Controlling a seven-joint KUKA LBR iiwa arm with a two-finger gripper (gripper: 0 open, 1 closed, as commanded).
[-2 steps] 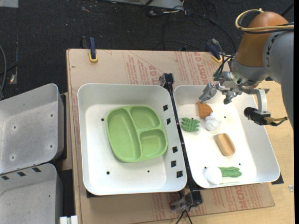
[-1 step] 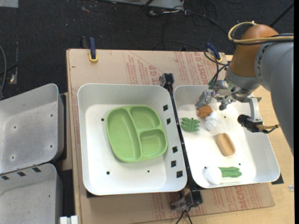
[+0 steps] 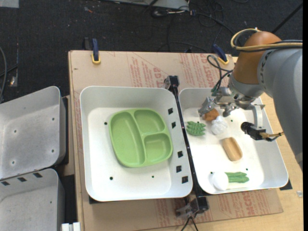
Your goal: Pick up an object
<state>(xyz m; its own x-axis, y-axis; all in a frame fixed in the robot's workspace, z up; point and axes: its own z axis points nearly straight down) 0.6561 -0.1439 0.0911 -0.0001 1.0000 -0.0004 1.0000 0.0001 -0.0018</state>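
- The tool (image 3: 215, 108) hung low over the upper part of the right-hand shallow white plastic bin (image 3: 274, 165), at the end of the grey arm (image 3: 284, 76) with its orange band (image 3: 251, 57), which reached in from three o'clock.
- Whether the tool was open or closed could not be told; its tips were lost among the metal parts and cables around it.
- A small orange-brown rounded object (image 3: 210, 114) lay right at the tool, touching it or just under it; no grip on it could be made out.
- Just beside that, at about four o'clock from it, sat a small white lumpy object (image 3: 220, 125).
- At eight o'clock from the tool, close to the bin's left wall, lay a green ridged leaf-like toy (image 3: 196, 128).
- At five o'clock from the tool, near the middle of the bin, lay a tan bread-shaped block (image 3: 232, 148), tilted.
- Near the bin's six o'clock edge lay a white round piece (image 3: 220, 180) touching a green bean-like piece (image 3: 237, 178).
- A black fitting with a yellow-tipped lead (image 3: 255, 131) hung from the arm at four o'clock from the tool.
- The left-hand white bin (image 3: 96, 177) held a light green plastic plate with three compartments (image 3: 141, 137), lying flat near its centre.
- Both bins stood side by side on the brown board counter (image 3: 134, 66).
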